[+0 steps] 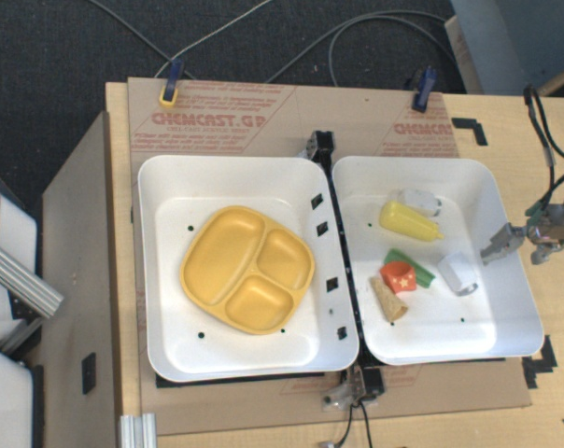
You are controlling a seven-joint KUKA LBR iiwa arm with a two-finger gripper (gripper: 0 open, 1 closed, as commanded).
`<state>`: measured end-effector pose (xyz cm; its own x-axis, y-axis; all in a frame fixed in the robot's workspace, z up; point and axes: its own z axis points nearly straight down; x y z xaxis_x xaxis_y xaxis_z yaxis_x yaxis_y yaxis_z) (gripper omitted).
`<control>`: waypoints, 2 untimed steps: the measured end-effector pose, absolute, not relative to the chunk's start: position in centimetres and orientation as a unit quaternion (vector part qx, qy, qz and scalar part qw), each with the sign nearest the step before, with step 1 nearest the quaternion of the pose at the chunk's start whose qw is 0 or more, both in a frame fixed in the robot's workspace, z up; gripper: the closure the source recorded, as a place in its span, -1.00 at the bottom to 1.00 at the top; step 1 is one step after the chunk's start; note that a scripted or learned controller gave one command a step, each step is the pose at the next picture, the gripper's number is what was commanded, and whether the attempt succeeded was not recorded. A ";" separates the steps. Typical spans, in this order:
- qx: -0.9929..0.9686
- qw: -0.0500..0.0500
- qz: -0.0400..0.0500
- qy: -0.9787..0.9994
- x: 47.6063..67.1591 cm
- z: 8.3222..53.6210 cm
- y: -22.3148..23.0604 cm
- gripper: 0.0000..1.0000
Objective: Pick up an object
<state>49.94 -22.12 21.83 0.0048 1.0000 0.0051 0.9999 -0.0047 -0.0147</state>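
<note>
my gripper [506, 242] hangs at the right bin's [515, 334] right rim; i cannot tell its state from here. nearest is a clear cup [458, 274] on its side, then a red-green piece [401, 276], a tan wedge [389, 300] and a yellow bottle [410, 221]. i'd pick the bottle, center above it, then descend straight.
</note>
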 end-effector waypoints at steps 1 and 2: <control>-0.707 0.001 0.000 -0.707 50.3 22.6 -22.0 -1.00; -0.707 0.003 0.001 -0.707 50.4 16.3 -22.2 -1.00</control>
<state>50.37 -22.22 16.34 0.0002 1.0000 0.0032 1.0000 -0.0002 -0.0048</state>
